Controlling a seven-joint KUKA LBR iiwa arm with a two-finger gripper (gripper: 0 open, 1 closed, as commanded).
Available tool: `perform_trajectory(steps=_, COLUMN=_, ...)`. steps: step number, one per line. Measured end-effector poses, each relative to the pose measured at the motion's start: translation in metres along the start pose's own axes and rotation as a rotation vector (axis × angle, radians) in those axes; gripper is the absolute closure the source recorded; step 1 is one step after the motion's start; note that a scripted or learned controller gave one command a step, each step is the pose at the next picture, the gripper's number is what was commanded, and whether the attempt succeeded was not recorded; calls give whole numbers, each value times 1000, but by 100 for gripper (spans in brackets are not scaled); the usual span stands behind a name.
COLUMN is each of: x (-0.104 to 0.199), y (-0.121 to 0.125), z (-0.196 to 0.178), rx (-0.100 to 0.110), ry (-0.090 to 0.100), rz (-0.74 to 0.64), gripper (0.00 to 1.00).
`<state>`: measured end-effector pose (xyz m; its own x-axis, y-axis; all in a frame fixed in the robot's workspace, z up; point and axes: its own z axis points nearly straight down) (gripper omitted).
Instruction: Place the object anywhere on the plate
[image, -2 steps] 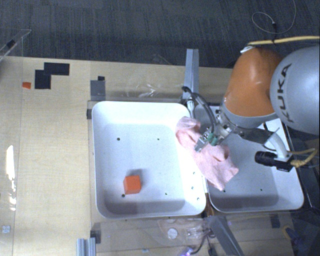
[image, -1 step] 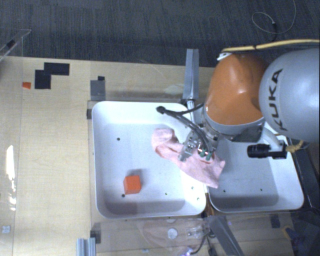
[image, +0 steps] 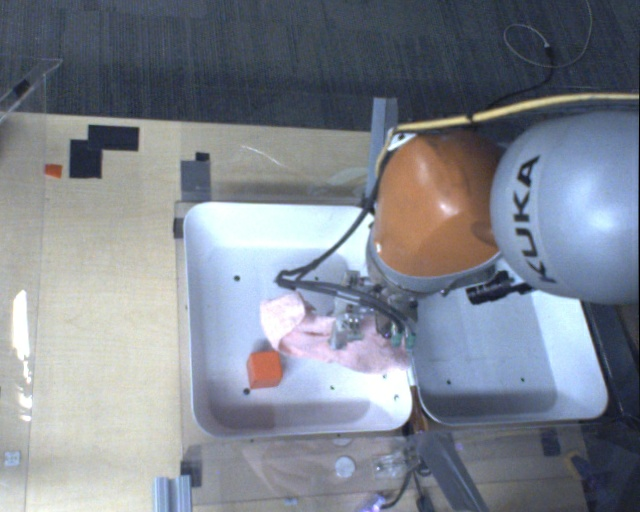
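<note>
A pink plate (image: 285, 318) lies in the left white bin (image: 215, 260), toward its lower right, partly hidden under the arm's wrist. A small orange block (image: 265, 369) rests on the bin floor just off the plate's lower left edge, touching or nearly touching it. My gripper (image: 350, 325) hangs over the middle of the plate, to the right of the block. Cables and the wrist body cover its fingertips.
The right white bin (image: 510, 385) sits beside the left one, with the arm's grey body and orange band (image: 435, 205) above it. Black markers (image: 100, 148) and a small orange square (image: 52, 171) lie on the wooden bench at far left.
</note>
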<state>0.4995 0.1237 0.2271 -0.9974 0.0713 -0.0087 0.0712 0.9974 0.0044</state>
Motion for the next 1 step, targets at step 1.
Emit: perform_trajectory(steps=1, x=0, y=0, z=0, rx=0, ry=-1, rz=1, gripper=0)
